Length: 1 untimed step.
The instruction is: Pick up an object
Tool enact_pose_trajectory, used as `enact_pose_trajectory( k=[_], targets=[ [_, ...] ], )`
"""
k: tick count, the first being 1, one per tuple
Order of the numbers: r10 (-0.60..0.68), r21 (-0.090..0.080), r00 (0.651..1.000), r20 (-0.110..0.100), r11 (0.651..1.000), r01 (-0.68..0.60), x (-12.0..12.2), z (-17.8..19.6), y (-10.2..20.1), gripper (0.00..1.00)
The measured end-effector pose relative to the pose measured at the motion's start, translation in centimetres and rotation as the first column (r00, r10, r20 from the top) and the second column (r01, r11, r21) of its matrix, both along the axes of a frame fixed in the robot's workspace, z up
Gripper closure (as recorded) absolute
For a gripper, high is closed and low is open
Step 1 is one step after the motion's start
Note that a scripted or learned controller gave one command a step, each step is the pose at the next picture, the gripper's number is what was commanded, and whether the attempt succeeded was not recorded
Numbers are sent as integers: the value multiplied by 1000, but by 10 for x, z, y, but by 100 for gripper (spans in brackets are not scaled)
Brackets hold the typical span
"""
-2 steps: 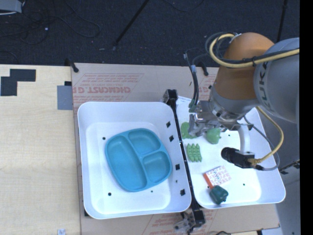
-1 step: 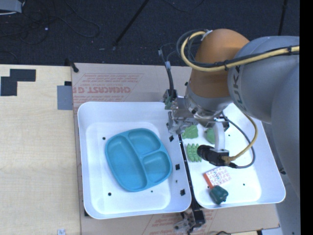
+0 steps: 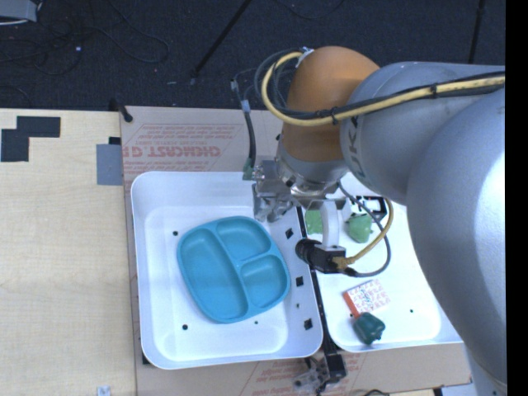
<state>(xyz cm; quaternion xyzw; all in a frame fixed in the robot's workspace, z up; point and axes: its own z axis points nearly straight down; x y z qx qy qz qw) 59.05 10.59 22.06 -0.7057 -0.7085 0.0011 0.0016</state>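
We are looking down on two white bins sitting side by side on a sheet of cardboard [image 3: 181, 143], which is lying on the pale wooden bench [image 3: 58, 262]. The grey arm [image 3: 429, 139] is reaching in from 3 o'clock, its orange band [image 3: 330, 81] bulging over the far edge of the bins. The gripper [image 3: 271, 198] is hanging over the far right corner of the left bin [image 3: 157, 337], close to the divider between the two bins. We cannot tell whether it is released or clenched, and we are seeing nothing gripped in it.

A blue divided plate [image 3: 233, 268] is lying flat in the middle of the left bin, turned at a slant, with its three compartments facing up. The gripper is sitting at the plate's 1 o'clock, just beside its far rim.

In the right bin [image 3: 412, 320], a light green lump [image 3: 360, 228] is resting toward 12 o'clock, partly ringed by the robot's cable, and a second green piece [image 3: 314, 219] is showing just beside the divider. A small red-and-white patterned card [image 3: 365, 295] is lying toward 6 o'clock, and a dark teal object [image 3: 369, 328] is sitting just beside it, nearer the bin's front rim.
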Motion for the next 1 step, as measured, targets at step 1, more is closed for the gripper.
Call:
enact_pose_trajectory(
  k=[1],
  targets=[
    [-2,-2,1000,0,1000,2,-1,1,-2,0]
  ],
)
